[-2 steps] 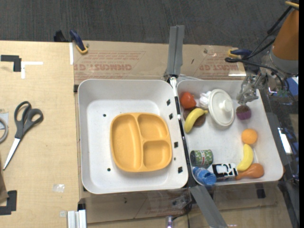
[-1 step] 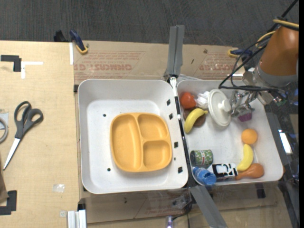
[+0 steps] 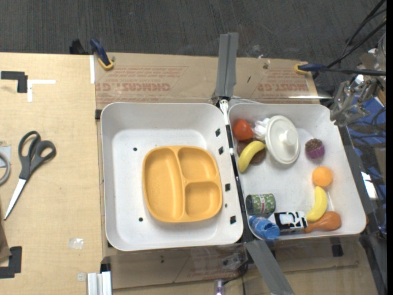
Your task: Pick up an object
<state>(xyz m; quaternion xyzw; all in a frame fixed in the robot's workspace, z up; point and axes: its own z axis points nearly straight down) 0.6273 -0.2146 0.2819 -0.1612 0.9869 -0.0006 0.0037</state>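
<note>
White bins, two side by side. Left bin [image 3: 116, 165] has a yellow divided tray [image 3: 181, 183]. Right bin [image 3: 344, 171] has the pickables: white lidded bowl [image 3: 282, 139], banana [image 3: 250, 154] beside it, 2nd banana [image 3: 317, 203] near the front w/ an orange ball [image 3: 322, 176], green can [image 3: 261, 203]. How wide I'm open, anything held: can't tell.

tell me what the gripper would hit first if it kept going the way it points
Hard to be sure: the gripper is blurred by the right bin's far corner. If it points down, it would probably meet that corner's rim or bare floor first; the purple object lies nearest.
</note>
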